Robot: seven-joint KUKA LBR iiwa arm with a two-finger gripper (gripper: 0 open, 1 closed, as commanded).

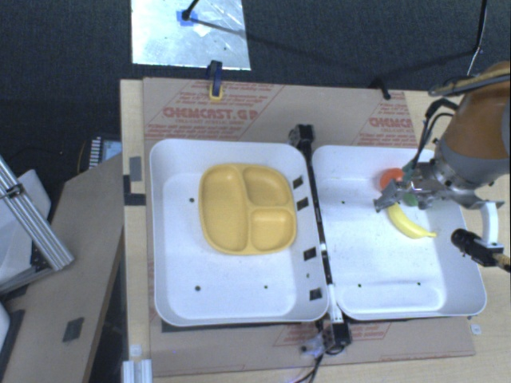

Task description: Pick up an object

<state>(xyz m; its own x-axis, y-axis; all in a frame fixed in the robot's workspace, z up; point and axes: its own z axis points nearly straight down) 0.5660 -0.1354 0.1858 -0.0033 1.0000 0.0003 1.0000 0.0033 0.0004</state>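
A yellow banana point(410, 224) lies in the right bin point(375, 286), near its right side. Just behind it sits a small orange-red object point(390, 178), with a bit of green point(411, 200) showing beside it. My gripper point(397, 197) hangs low over the right bin, between the orange-red object and the banana's upper end, and partly hides both. I see nothing clearly held in it.
A yellow divided plate point(246, 208) lies in the middle of the left bin point(176, 286). A black divider point(314, 222) runs between the bins. The grey and orange arm point(477, 134) reaches in from the right over the right bin's far corner.
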